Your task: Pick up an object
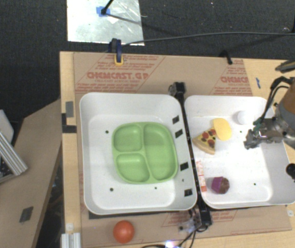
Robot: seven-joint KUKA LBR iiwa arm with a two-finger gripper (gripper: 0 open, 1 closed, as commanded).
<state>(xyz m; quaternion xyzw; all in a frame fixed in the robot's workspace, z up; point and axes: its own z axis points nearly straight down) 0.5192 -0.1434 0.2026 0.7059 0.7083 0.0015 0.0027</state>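
**My tool hangs over the right bin, beside the toy food**

I am looking down at a slant on a brown cardboard-covered surface point(152, 68) that carries two shallow white plastic bins side by side. The left bin point(93, 112) holds a light green plastic tray with four compartments point(144, 152), sitting flat near its middle, likely a fixture rather than a thing to lift. The right bin point(277, 187) holds the loose pieces, spread apart so each can be reached on its own.

My tool point(252, 140) reaches in from the right, on a grey arm with an orange band, and hovers over the right half of that bin. I cannot tell how far open it is, and I see nothing held in it.

The nearest candidates lie just to its left: a rounded yellow toy piece point(222, 128), touching a toy pizza slice with red dots point(206, 141). A small white rounded object point(239, 117) sits near the tool, toward the bin's back wall. A dark purple rounded toy point(220, 185) lies well apart, near the front wall.

An orange ball point(123, 231) rests outside both bins, on the surface's front edge.
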